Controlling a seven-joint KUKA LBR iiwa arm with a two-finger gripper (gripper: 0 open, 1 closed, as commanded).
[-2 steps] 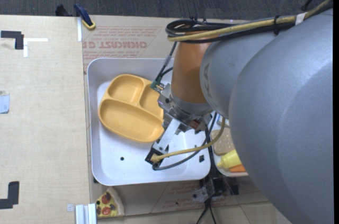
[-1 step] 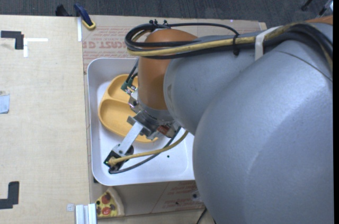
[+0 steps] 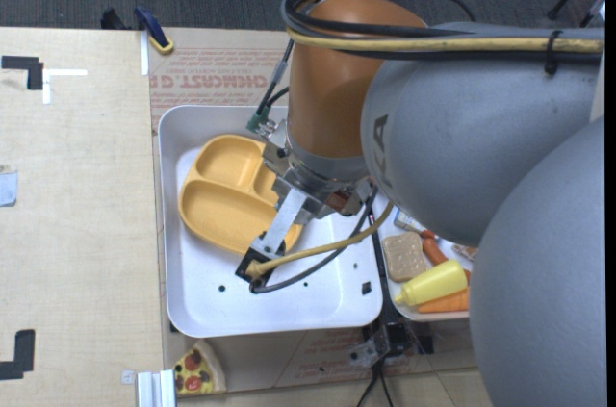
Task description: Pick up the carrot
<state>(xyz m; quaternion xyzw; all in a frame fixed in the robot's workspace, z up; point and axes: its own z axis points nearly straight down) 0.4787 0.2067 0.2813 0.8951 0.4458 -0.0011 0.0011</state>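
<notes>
The carrot (image 3: 449,303) is an orange tapered piece lying along the front edge of the right bin (image 3: 435,314), just below a yellow bottle-shaped thing (image 3: 433,283). The gripper (image 3: 325,191) hangs under the orange wrist band over the left bin (image 3: 289,299), near the right side of a yellow two-part dish (image 3: 223,193). It is well to the left of the carrot and apart from it. The wrist and the big grey arm hide most of the right bin.
A tan bread slice (image 3: 402,253) and a small red-orange piece (image 3: 433,250) lie in the right bin behind the bottle. A toy pizza slice (image 3: 193,372) lies outside the left bin's front corner. Cardboard (image 3: 212,78) lies under the bins.
</notes>
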